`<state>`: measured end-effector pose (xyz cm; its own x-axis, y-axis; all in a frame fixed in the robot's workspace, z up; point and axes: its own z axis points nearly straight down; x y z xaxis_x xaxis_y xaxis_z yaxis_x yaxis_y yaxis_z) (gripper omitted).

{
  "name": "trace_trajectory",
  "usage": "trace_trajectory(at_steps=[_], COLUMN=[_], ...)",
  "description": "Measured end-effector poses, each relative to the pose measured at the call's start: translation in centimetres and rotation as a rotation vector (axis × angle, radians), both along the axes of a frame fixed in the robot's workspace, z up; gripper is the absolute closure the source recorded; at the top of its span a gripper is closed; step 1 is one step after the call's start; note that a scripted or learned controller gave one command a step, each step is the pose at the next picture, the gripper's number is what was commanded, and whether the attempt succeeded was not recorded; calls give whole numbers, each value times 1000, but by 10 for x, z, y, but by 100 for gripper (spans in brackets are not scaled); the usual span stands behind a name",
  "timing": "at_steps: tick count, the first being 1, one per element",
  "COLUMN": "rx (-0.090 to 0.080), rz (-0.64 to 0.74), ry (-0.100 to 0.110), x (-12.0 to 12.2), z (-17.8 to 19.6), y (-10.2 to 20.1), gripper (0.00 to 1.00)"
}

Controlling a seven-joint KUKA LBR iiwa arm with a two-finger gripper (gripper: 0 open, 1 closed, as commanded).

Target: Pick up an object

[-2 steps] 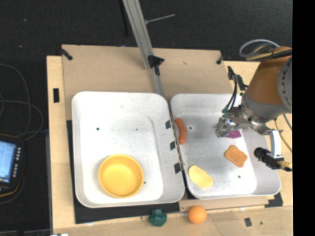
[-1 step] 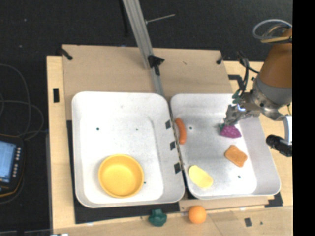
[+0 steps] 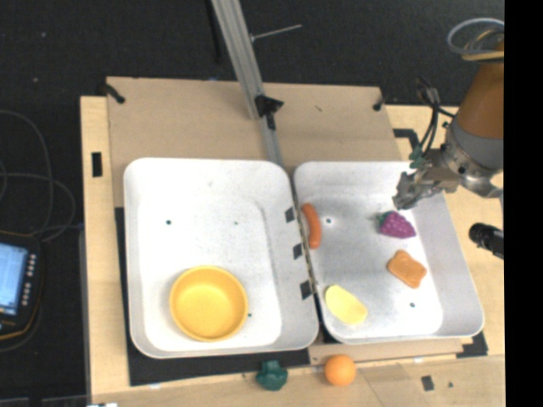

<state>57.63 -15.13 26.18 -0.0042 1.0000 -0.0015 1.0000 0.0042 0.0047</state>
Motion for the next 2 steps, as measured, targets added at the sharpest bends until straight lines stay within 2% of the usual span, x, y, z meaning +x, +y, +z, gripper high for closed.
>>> trace_trajectory(at_steps=[2], rx=[2], rz=[2], ry=[6], x=[9], z=[-20], y=[113], gripper=[100])
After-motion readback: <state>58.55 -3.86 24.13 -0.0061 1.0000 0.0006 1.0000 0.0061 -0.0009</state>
